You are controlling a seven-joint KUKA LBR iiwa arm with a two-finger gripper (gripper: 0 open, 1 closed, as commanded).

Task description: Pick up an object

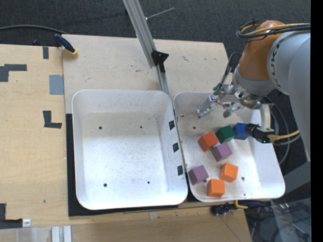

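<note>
The wooden bench bears two white bins side by side.

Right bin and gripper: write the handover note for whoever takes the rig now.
Gripper: open, holding nothing, above the far part of the right bin.
Blocks, all in that bin: three orange, two purple, one green, one blue.
Left bin: no blocks.
Done: nothing picked yet.
Left: descend on one block, close, lift.
</note>
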